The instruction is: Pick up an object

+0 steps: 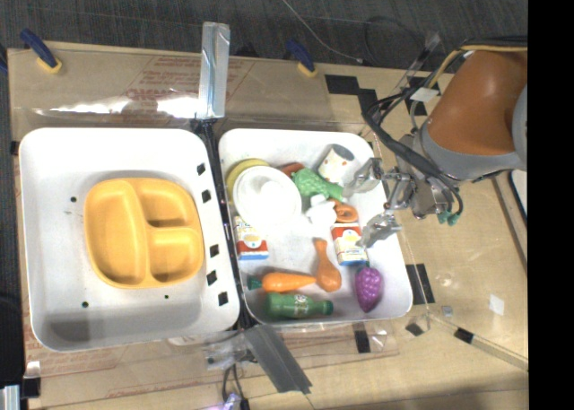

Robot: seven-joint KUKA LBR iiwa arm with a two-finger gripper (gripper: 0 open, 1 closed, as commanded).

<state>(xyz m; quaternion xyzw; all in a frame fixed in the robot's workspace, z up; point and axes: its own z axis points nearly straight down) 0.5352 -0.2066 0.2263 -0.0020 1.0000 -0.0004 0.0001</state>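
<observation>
While the grey arm [471, 130] with its orange band reaches in from three o'clock, its gripper [369, 202] hangs over the right rim of the right bin [269, 141], with two metal fingers [363, 175] spread apart, one toward one o'clock and the other toward five o'clock, and nothing between them. Just beside the upper finger, at about one o'clock in that bin, a small white cup [337, 162] lies on its side. At the bin's centre sits green toy broccoli [314, 185], and toward ten o'clock a white bowl [266, 195] rests on a yellow-green plate [235, 173]. Near the lower finger, at four o'clock, a small carton [348, 245] with a red and blue label stands; a purple grape bunch [369, 286] lies below it at five o'clock. A tan drumstick [326, 266] lies near the middle bottom, an orange carrot [289, 282] points toward eight o'clock, and a green bottle [297, 306] lies flat along the six o'clock wall. A second little carton [251, 243] sits at eight o'clock against the left wall. At nine o'clock of the whole scene, the left bin [54, 166] holds a yellow divided tray [143, 229].
</observation>
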